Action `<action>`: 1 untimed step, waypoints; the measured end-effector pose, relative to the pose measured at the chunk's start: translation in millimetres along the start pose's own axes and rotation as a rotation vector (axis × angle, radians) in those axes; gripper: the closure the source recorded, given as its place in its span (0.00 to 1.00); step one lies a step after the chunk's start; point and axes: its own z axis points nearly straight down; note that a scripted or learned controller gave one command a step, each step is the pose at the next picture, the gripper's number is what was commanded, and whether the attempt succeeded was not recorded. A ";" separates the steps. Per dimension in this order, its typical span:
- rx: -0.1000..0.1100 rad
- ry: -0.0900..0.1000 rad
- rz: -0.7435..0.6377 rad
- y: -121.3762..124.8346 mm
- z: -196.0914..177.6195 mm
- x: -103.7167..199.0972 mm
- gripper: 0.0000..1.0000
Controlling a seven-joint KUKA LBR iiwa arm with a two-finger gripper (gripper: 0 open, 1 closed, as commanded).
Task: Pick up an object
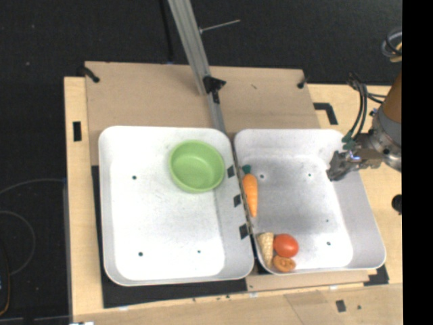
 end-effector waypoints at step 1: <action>0.000 0.000 -0.001 19.1 -2.1 50.2 1.00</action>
